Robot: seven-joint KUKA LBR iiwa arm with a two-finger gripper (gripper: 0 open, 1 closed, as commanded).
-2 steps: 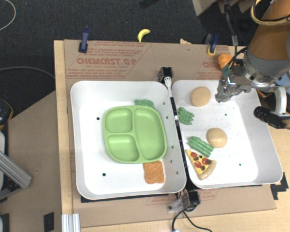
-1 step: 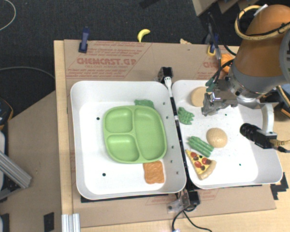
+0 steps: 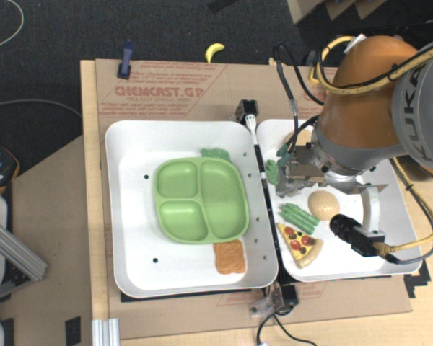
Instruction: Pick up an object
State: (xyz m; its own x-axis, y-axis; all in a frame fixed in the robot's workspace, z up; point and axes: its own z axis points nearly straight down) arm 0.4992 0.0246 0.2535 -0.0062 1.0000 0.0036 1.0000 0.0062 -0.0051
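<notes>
From the camera view I have the arm coming in from the right of the frame, its grey wrist and orange band hanging over the right bin (image 3: 400, 193). The end effector (image 3: 297, 175) sits low at that bin's left side, close to the wall shared with the left bin (image 3: 123, 193). Its metal parts are bunched together under the wrist, and I cannot tell how it stands or whether it has hold of anything.

The nearest candidates lie just below and to the right of the end effector in the frame. The green bean pod (image 3: 299, 215) is closest: a ribbed, soft-looking plastic piece whose long axis runs diagonally from upper left to lower right. Beside it, to the right, is the beige roll (image 3: 323, 205), smooth and rounded. Lower still lies the pizza slice (image 3: 301, 242), a flat wedge with red and green toppings, its tip pointing to the upper left.

A green leafy piece (image 3: 273, 170) lies at the end effector's left edge, apparently touching it.

In the left bin a glossy green divided plate (image 3: 202, 198) sits mid-bin, with an orange waffle-textured piece (image 3: 230, 257) just below it.

I judge the bean pod the shortest reach.
</notes>
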